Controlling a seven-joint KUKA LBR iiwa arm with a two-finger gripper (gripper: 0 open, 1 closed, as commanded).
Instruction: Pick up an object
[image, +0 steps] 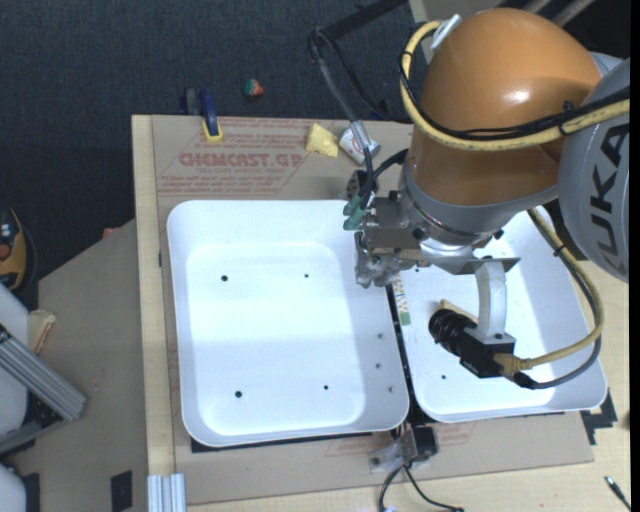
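White bins (270, 400), arm (500, 110) overhead, cable (560, 355)

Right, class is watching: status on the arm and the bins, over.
Gripper low over the seam between left bin and right bin; fingers hidden. No object seen in its grasp. Arm's orange band blocks much of the right bin.

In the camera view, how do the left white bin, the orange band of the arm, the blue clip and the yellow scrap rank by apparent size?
1. Left white bin
2. Orange band, though it is nearer the camera, which enlarges it
3. Yellow scrap and blue clip look alike; no ranking.
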